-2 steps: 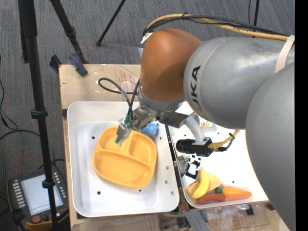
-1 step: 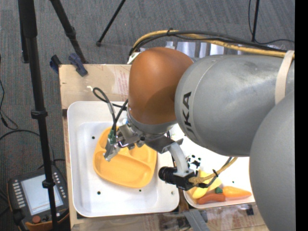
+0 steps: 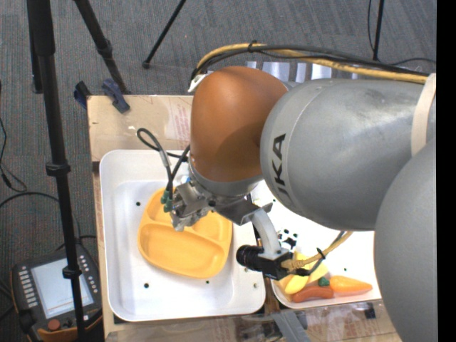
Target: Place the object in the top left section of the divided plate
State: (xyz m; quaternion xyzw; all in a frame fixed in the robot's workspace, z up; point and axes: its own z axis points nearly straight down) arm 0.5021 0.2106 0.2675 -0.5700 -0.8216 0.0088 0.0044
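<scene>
Gripper (image 3: pixel 178 216) hovers over your plate (image 3: pixel 187 246); I cannot tell its grip, and the carrot (image 3: pixel 340 288) remains unplaced.

A robotics lab: tripod legs (image 3: pixel 167 20), teach pendant (image 3: pixel 53 291), wooden bench (image 3: pixel 146 116), grey carpet (image 3: pixel 285 20).

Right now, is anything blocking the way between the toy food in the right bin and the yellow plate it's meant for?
The bins' adjoining rims lie between the carrot and the divided plate. The arm's wrist and gripper hang over the plate's upper sections, hiding the top left one.
</scene>
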